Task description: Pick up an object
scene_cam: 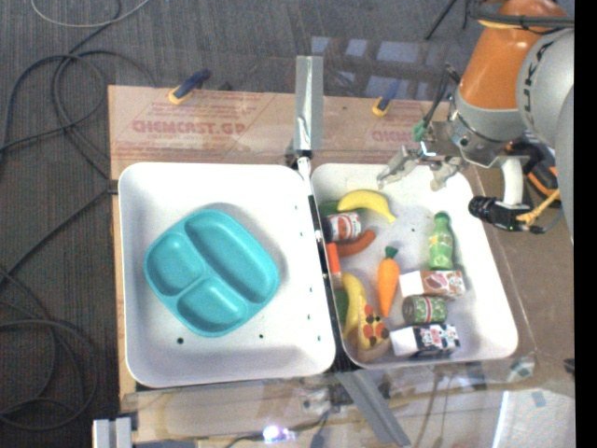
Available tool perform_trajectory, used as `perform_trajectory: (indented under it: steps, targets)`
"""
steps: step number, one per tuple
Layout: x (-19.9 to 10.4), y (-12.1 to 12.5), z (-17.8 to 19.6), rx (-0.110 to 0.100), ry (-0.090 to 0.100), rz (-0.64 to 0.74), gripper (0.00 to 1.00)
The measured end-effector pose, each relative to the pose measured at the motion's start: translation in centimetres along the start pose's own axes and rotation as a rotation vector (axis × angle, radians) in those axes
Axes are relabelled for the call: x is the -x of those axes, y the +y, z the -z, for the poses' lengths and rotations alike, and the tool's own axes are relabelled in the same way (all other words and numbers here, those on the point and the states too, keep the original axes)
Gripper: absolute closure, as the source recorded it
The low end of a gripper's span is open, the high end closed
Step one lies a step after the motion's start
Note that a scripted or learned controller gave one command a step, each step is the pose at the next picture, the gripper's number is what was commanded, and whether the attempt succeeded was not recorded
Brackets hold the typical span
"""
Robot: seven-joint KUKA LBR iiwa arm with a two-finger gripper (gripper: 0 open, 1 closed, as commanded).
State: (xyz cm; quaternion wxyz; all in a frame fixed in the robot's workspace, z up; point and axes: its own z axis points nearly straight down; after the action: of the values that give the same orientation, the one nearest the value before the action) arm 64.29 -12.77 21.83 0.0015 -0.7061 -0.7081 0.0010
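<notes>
My gripper (417, 172) hovers over the far edge of the right bin (499, 320), fingers spread wide and open with nothing between them. Just below and left of it lies a yellow banana (366, 202). Beneath that sit a small can with a red label (343, 226) and a sausage (358, 243). An orange carrot (387, 283) lies in the middle, a green bottle (440, 241) to its right. Nearer the front are a red packet (442, 282), a dark can (424, 309), a black and white carton (426, 340) and a slice of pizza (370, 332).
The left bin (140, 334) holds a teal divided plate (213, 271). A metal divider post (308, 110) stands at the back between the bins. Cardboard (187, 129) with blue and yellow clamps lies behind. Cables trail on the floor at left.
</notes>
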Motion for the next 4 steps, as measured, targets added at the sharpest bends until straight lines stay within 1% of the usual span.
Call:
perform_trajectory:
  steps: [1, 2, 3, 4]
  targets:
    - [1.9, -1.1, 7.9, 0.0, -0.004, -0.098, 0.0]
    - [6.0, -1.0, -2.3, 0.0, -0.002, 0.231, 0.0]
    - [5.2, -3.1, -12.6, 0.003, 0.001, 0.285, 0.0]
    - [1.7, -8.9, -12.9, 0.015, -0.007, 0.254, 0.0]
